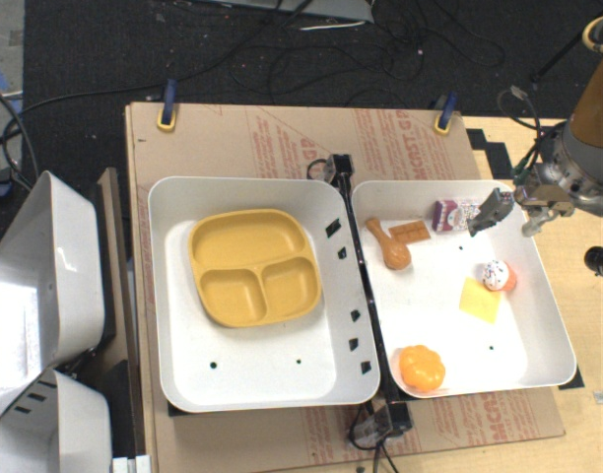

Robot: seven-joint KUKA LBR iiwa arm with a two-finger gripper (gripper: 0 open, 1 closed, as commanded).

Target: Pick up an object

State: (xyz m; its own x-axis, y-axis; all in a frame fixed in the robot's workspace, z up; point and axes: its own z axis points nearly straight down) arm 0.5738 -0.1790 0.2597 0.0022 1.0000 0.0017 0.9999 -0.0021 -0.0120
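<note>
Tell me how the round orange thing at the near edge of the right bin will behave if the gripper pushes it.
The orange object looks rounded and lobed, so it would probably roll or wobble rather than slide. It sits against the right bin rim, which may stop it. Its glossy skin suggests slippery plastic.

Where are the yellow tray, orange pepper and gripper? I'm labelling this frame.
Yellow tray (254, 267): camera view, on its centre divider.
Orange pepper (422, 368): camera view, on its top.
Gripper (510, 215): camera view, between its fingertips.
</note>
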